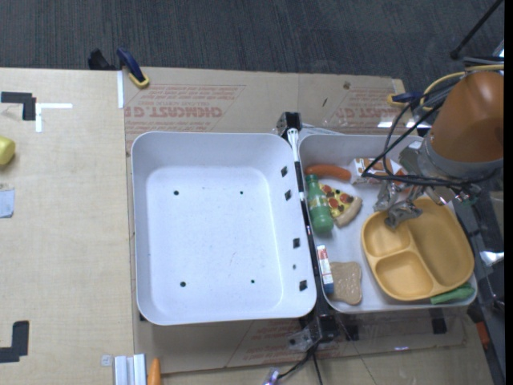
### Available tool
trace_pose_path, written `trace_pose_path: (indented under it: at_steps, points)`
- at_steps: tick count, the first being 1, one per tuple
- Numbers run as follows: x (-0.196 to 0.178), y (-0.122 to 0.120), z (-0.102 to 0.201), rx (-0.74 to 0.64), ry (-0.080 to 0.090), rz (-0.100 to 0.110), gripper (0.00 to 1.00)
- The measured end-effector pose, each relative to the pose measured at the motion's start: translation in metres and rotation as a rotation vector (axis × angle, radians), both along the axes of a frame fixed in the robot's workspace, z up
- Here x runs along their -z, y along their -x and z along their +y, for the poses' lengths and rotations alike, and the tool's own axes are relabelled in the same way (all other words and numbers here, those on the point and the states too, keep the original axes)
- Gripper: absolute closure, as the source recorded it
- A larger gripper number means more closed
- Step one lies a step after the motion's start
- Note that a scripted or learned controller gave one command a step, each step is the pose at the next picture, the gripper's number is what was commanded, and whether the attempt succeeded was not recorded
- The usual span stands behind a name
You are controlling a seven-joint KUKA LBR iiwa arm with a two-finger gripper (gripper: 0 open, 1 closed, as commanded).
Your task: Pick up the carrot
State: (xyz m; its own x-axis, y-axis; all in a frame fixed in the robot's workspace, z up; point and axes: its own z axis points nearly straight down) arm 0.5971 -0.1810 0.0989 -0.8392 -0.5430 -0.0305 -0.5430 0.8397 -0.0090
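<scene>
Camera view: carrot (328, 170) beside green bottle (319, 209), pizza slice (345, 204); tool (398, 212) state unclear.

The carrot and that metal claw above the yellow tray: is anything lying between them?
In the camera view, only bare white bin floor separates the carrot from the end effector. The pizza slice lies just below that stretch.

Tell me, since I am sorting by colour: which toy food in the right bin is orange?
The orange carrot, lying along the bin's far wall; the bottle beside it is green, the bread slice tan.
</scene>
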Motion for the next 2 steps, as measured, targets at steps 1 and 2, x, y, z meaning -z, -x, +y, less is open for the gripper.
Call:
trace_pose_path:
  at_steps: [1, 2]
  points:
    - [0.001, 0.003, -0.002, -0.001, 0.002, 0.012, 0.00]
    - [0.001, 0.038, 0.053, -0.020, 0.007, 0.010, 0.00]
